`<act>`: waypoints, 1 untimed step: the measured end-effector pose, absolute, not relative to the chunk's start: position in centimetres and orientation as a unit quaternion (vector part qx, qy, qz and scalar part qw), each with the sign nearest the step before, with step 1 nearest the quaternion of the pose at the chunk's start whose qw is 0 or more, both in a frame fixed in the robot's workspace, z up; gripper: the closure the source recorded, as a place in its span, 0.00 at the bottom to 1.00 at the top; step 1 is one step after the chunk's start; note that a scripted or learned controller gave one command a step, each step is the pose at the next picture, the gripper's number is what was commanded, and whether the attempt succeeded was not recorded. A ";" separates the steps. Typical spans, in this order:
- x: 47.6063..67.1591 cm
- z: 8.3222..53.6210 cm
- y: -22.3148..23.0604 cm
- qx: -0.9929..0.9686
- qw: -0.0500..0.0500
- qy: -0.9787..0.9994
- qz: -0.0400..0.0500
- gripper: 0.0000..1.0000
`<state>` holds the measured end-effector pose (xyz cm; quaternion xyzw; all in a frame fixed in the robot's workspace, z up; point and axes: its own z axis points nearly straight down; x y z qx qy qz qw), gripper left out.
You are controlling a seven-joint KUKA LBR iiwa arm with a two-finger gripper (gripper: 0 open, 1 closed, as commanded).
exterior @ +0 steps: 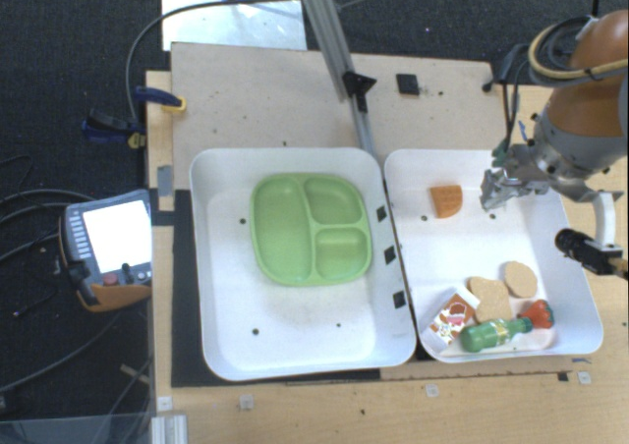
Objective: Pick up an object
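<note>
Orange block (pixel 446 200) alone near pincer (pixel 494 193), pincer state unclear. Corner pile: two tan slices (pixel 501 290), one green bottle (pixel 494 334), one packet (pixel 452 319).

The middle of the right bin (pixel 580 265) is left open, with an orange block (pixel 446 200) near its upper left and the tool (pixel 496 189) just beside that block. Its lower corner is crowded by two tan rounds (pixel 503 291), a green bottle (pixel 495 334), a red piece (pixel 537 313) and a small packet (pixel 451 321). Most of the left bin (pixel 221 265) is taken up by a green divided plate (pixel 312 228).
</note>
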<state>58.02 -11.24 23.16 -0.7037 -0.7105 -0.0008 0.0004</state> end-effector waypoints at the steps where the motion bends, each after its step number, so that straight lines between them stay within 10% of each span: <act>1: 57.7 23.8 -5.5 -0.703 0.000 -0.711 -0.002 1.00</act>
